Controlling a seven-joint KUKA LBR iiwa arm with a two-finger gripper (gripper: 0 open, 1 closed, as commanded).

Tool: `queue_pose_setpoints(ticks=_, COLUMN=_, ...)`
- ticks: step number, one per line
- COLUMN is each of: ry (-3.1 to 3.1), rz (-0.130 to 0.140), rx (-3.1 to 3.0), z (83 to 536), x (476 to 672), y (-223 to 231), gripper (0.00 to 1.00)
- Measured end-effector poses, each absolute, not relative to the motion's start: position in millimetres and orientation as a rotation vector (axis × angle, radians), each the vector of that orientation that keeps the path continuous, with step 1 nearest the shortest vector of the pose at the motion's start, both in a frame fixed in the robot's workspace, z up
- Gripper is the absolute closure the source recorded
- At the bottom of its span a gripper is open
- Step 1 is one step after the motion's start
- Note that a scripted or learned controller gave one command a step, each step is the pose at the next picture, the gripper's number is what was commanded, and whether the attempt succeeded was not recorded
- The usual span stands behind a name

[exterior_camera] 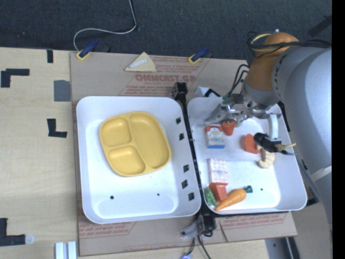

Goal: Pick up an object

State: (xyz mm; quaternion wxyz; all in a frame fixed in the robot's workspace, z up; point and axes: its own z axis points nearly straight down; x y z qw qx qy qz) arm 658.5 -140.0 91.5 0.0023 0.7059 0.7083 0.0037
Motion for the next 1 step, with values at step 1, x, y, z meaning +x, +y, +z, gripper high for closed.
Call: queue_pose_setpoints(ticks=1, ry=2.212, rz=0.016, rx=2.203, z=104.5, x=661.0, y=-141.7, gripper=1.00)
